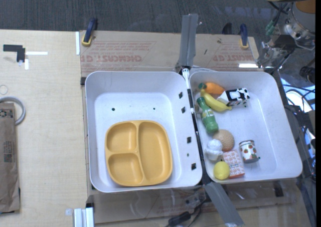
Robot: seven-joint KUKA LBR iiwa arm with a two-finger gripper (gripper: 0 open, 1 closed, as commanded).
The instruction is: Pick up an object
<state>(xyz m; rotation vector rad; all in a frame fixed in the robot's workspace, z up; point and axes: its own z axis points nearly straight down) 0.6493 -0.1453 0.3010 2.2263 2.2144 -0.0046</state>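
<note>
Pincer (271,53) parked high beyond the right bin's (278,121) far corner; grip state impossible to tell. Toy cow (237,96) below and left of it, nearest of the clutter. Best lowered squarely over the cow, clear of the touching banana (216,103), before clenching.

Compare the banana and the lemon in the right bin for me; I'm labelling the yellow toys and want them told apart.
The banana is long and curved; the lemon is short and rounded. The banana lies near the bin's far end, against the carrot and the green bottle; the lemon sits at the near edge, beside the small red box. The banana shows darker tips; the lemon looks evenly coloured. Both are yellow and lie along the bin's left side.
</note>
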